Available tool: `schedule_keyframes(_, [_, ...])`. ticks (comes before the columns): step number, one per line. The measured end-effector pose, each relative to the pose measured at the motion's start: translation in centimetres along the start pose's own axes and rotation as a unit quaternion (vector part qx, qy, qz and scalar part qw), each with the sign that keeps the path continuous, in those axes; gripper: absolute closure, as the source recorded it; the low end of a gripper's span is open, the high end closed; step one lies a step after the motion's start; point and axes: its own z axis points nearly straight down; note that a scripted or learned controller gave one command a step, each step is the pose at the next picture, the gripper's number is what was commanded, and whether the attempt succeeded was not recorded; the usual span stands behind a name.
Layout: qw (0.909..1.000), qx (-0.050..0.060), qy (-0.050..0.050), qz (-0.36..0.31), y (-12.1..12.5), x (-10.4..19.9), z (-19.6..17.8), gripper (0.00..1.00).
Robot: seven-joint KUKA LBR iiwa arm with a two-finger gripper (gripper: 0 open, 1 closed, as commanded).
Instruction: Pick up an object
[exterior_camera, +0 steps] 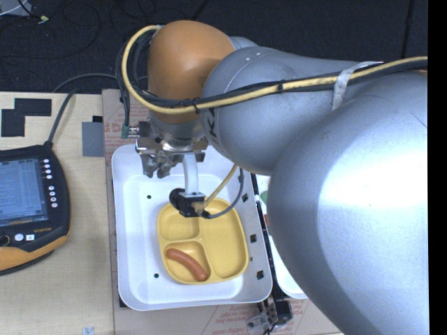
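Item: sausage (187, 264), in the 7 o'clock compartment of a yellow divided plate (225, 237) inside a white bin (133, 257), long axis 10-to-4 o'clock, lying apart from the hand (159, 172) toward 5 o'clock; hand's opening cannot be told.

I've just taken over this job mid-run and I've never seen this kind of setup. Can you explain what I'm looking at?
You're seeing one camera, fixed above the bench and looking down at a slant. The big grey arm with the orange band reaches in from the right. Its gripper hangs over the left white bin, above the far edge of a yellow divided plate. A sausage lies in the plate's near compartment, apart from the gripper, so it isn't picked up yet. On the bench to the left rests a handheld controller with a screen.
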Motion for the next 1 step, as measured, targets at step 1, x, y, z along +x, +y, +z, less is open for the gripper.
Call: schedule_keyframes(1, [0.9999,-0.014,0.004,0.001,1.54,-0.22,-18.07,1.0])
